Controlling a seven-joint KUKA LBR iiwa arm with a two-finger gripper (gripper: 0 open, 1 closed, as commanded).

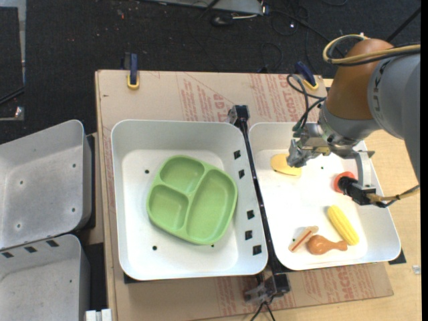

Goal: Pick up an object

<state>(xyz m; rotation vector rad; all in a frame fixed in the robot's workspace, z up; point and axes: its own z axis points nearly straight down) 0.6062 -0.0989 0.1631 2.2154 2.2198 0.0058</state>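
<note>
Dark floor with cables all around, and your bench is a cardboard-topped board (pixel 174 92) carrying the two white bins. Left bin (pixel 127 199), well off to the gripper's left, has the green divided plate (pixel 192 198). Right bin (pixel 381 246) sits under your gripper (pixel 297 158), which is down right on a flat yellow piece (pixel 286 166). Can't tell if it's open or closed. Below it toward the front: corn cob (pixel 342 224), orange drumstick (pixel 324 245), small orange stick (pixel 302 239).
</note>
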